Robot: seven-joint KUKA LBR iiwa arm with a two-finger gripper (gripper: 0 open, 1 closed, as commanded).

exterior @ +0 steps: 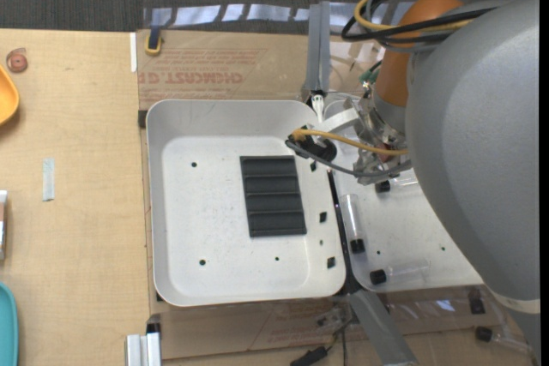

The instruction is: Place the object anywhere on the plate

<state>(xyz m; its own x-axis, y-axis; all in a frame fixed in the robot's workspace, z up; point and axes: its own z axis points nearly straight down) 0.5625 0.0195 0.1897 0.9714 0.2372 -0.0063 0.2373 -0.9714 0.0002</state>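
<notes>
The end effector [377, 160] hangs over the right bin's [425, 227] far left corner, grasp state indeterminable. The likely object, a clear tube [403, 273] near that bin's front edge, looks light, rigid and slick, so grip across its middle.

White bin [171, 184] holds a black ribbed plate [273, 195].

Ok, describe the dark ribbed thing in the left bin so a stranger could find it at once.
Start at the left white bin, the one away from the grey arm. Near its middle lies a black rectangular block with raised ribs running across it. It is the only large dark item on that white floor.
</notes>
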